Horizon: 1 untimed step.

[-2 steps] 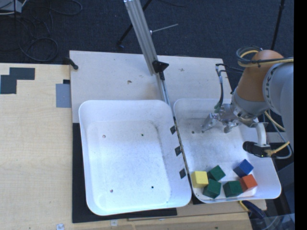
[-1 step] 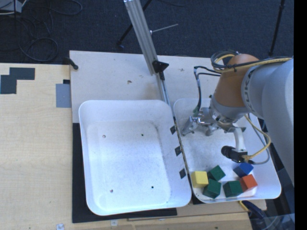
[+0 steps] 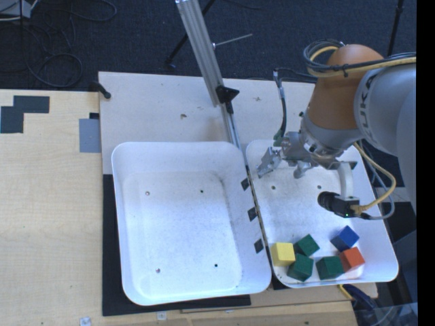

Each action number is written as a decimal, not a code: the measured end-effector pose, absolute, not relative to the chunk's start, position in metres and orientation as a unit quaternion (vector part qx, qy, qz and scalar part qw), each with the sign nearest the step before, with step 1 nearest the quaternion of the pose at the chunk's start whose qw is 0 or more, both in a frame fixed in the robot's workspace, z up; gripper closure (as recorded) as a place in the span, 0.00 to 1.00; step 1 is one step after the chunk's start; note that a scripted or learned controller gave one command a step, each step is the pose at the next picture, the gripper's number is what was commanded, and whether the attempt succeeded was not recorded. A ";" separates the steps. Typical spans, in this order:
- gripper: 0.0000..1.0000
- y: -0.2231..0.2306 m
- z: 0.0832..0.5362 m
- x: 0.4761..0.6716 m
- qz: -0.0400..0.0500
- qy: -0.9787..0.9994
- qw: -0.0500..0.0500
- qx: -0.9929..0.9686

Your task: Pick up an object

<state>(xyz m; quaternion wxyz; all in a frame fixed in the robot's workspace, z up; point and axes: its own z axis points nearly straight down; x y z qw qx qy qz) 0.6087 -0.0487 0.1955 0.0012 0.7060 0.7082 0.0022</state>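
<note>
Two shallow white bins sat side by side on the bench. The left bin lay beside the right bin, which held six blocks clustered at its near edge: a yellow block, three green blocks, a blue block and an orange block. The gripper hung over the right bin's far left corner, well apart from the blocks, its jaws spread and grasping nothing.

dark carpet, loose cables, wooden benchtop
</note>
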 end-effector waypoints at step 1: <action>0.00 -0.108 0.111 0.646 -0.004 0.706 -0.002 0.708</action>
